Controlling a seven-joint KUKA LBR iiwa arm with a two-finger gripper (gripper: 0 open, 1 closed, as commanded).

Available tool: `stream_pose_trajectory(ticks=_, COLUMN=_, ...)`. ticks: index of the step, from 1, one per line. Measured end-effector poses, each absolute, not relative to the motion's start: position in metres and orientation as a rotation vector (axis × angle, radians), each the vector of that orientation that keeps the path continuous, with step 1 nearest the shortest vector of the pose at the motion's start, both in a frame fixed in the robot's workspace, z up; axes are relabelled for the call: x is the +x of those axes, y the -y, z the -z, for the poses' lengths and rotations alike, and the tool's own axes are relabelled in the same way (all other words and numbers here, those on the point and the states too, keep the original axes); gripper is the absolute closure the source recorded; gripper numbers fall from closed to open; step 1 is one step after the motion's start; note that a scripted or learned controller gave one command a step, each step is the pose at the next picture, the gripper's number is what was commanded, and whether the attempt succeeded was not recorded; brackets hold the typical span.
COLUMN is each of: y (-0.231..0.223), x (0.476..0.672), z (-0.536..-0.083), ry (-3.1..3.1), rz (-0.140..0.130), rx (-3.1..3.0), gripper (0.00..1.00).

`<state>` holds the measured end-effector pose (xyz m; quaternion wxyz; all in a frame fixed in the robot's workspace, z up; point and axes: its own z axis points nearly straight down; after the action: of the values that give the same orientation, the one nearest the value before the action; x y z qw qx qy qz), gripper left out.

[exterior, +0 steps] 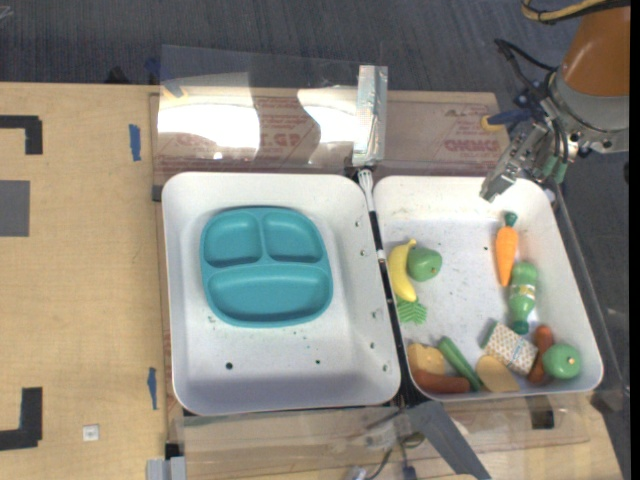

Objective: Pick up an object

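The right bin (455,213) holds several toy foods: a carrot (507,251), a banana (401,271) touching a green apple (425,264), a green bottle (521,293), a second green apple (563,360) and a patterned box (510,348). My gripper (520,180) hangs over the bin's far right corner, above and behind the carrot's leafy top. It is open, and nothing lies between its fingers.
A teal divided plate (266,266) lies in the left bin (190,358). A green cucumber (460,360), a sausage (440,381) and bread-like pieces (425,356) crowd the right bin's near edge. A clear panel (260,118) stands behind the bins.
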<state>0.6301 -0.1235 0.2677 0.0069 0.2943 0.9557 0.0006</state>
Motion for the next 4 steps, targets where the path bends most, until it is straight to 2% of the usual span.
stream_pose_trajectory(ticks=1, y=0.109, x=0.645, z=-0.108, ry=-3.1, rz=-0.002, rx=0.544, gripper=1.0)
stream_pose_trajectory(ticks=2, y=0.162, x=0.631, z=-0.089, ry=-3.125, rz=0.001, rx=0.228, gripper=1.0)
stream_pose_trajectory(ticks=3, y=0.164, x=0.591, z=-0.216, ry=-3.095, rz=0.005, rx=0.357, gripper=1.0)
stream_pose_trajectory(ticks=4, y=0.17, x=0.547, z=-0.09, ry=-3.115, rz=0.001, rx=0.295, gripper=1.0)
